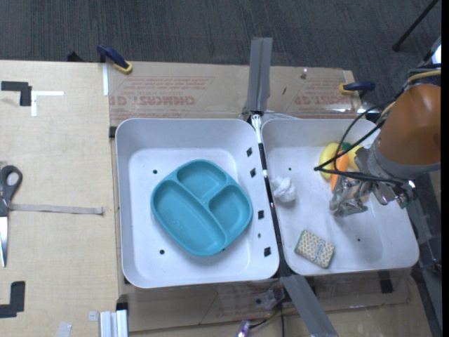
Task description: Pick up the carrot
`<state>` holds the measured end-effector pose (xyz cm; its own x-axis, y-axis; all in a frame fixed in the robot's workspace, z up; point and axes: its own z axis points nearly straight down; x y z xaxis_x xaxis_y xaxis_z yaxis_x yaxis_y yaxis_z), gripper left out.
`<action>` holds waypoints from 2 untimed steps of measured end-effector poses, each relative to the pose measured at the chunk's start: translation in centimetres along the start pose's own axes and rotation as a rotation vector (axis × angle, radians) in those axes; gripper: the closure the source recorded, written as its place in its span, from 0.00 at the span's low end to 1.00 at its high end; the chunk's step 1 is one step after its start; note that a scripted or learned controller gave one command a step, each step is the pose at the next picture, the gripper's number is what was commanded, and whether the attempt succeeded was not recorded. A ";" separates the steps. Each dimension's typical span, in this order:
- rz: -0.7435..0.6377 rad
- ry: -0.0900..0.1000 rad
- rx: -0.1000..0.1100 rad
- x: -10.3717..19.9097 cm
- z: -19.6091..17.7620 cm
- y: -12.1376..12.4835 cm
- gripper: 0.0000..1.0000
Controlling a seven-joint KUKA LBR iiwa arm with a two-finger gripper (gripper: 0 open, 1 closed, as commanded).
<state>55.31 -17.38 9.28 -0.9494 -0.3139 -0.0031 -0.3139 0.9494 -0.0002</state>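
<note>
Two shallow white bins are set side by side on the bench [56,153], so that things are kept within the arm's reach. In the left bin [133,209] a blue divided plate [202,207] lies flat near the centre. In the right bin [393,258] the carrot [342,162] is seen as a small orange patch at about one o'clock from the bin's middle, touching a yellow object, perhaps a banana [327,156], which lies on its nine o'clock side. The claw [349,203] is lowered into this bin at six o'clock from the carrot, just beside it, presumably because the grasp is being lined up there. Its metal fingers point down toward the bin floor, and nothing is seen between them; whether they are spread or closed cannot be told from this angle. A crumpled white wad [283,188] lies at nine o'clock near the dividing wall, and a speckled sponge [313,248] at seven o'clock, both well apart from the claw. The carrot is judged not yet lifted.
</note>
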 end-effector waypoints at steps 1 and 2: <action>0.000 0.000 0.000 0.0 0.0 0.0 0.00; 0.020 -0.004 0.002 -7.2 -0.1 -3.9 0.00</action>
<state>63.39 -18.82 9.38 -0.9556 -0.2947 -0.0070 -0.2947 0.9556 -0.0021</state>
